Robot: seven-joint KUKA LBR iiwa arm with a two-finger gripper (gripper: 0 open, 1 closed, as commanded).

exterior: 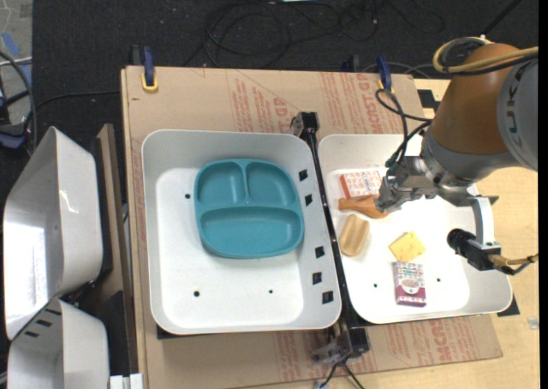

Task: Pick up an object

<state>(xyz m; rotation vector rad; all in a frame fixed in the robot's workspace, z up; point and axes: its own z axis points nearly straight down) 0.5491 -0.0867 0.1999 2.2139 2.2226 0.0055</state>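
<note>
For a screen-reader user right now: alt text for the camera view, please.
A grey and orange robot arm reaches into the right white bin, above an orange food piece, tan bread roll, yellow block and two small packets. The left white bin holds a teal divided plate.

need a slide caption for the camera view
KUKA arm's gripper low in the right bin among small food items, near an orange piece; teal divided plate in the left bin.

Both white bins (171,233) look like smooth, faintly glossy plastic, and so does the teal divided plate (249,208) — matt in its wells. The bench top (257,96) is raw brown cardboard with red print. The small packet (410,283) has a shiny printed wrapper; the yellow piece (407,247) looks spongy and dull.
</note>
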